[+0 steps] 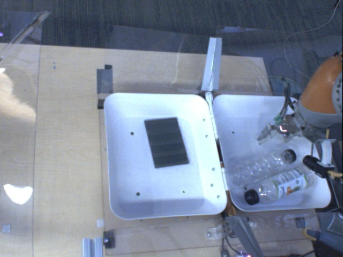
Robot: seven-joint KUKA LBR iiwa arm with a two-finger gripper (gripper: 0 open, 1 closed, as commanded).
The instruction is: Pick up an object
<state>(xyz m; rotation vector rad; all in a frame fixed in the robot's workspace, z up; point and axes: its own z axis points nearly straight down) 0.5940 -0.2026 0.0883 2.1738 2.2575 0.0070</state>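
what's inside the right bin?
Right bin holds two clear plastic bottles lying on their sides: one unlabelled, one labelled with a black cap. The arm covers the bin's right edge, so anything there is hidden.

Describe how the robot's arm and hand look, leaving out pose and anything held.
The arm shows a rounded orange band above a grey wrist section. Below it, the hand is a small metallic grey assembly with a tiny green and red light spot. A thin dark cable runs alongside the wrist.

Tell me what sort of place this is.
Probably a robotics lab's bin-picking test bench: two shallow white bins side by side on a wooden bench, a robot arm reaching over clear plastic bottles, and loose cables.
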